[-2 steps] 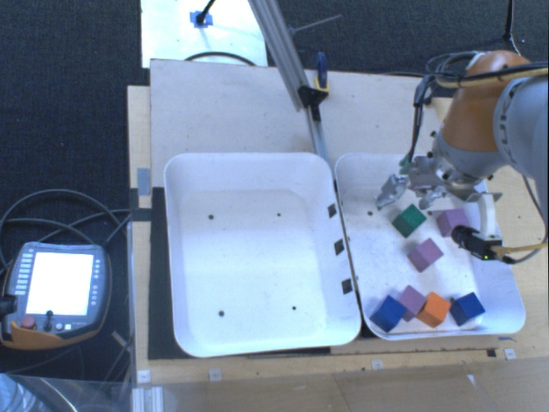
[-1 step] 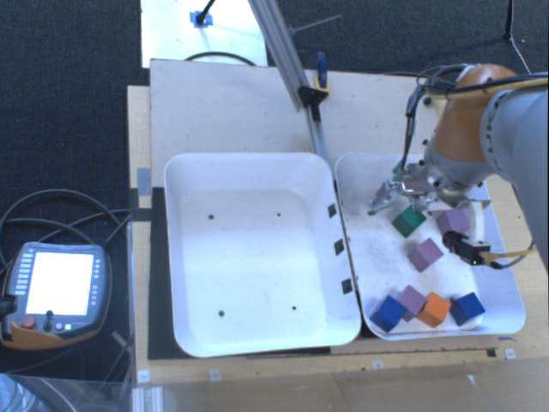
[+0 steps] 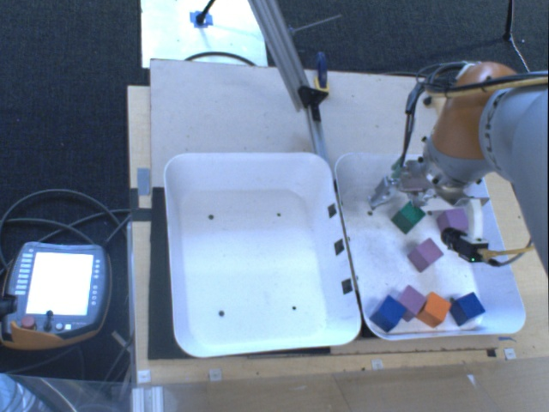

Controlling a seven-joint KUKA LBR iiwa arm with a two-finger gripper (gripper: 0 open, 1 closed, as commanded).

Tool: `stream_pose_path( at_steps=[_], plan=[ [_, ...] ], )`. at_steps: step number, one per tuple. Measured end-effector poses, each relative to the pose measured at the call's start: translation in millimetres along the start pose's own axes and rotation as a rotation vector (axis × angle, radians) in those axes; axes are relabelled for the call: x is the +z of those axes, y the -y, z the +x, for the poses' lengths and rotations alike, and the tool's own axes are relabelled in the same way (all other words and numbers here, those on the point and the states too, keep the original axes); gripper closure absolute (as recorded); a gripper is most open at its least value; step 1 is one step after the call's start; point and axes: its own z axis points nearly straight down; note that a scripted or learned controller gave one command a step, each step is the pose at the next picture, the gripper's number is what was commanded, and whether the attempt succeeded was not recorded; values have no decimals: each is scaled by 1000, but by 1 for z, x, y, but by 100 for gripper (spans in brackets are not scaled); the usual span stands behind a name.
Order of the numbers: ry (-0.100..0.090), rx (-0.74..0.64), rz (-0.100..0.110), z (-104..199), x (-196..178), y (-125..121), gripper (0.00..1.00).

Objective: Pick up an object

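Tool (image 3: pixel 401 194) is seen with fingers spread, right of frame centre, just above the green cube (image 3: pixel 408 217) in the right bin (image 3: pixel 360 256); nothing pinched yet. Risk: the cube gets nudged or tipped on closing (purple cube (image 3: pixel 452 220) close by).

1. The right bin (image 3: pixel 352 230) is crowded along its near edge by a row of four blocks: blue (image 3: pixel 389 312), purple (image 3: pixel 413 300), orange (image 3: pixel 434 309), blue (image 3: pixel 467 308).
2. Mid-bin, a purple block (image 3: pixel 425 254) lies apart from the others; bare floor is left to its left.
3. The far part is taken up by the gripper (image 3: pixel 403 197), with a green block (image 3: pixel 408 217) just under it and another purple block (image 3: pixel 454 221) beside.
4. The left bin (image 3: pixel 249 166) offers open floor throughout.
5. A slanted metal pole (image 3: pixel 279 37) crosses above the far bench.
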Motion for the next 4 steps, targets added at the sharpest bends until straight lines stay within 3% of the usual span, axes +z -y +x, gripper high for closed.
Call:
stream_pose_path(
  at_steps=[1, 2, 3, 4],
  plan=[
    [2, -2, -4, -1, -10, -1, 100],
    [-5, -2, 16, 2, -54, -5, 100],
    [-4, -2, 14, 2, -109, -8, 100],
    [-7, -5, 22, 47, -106, 6, 100]
  ],
)
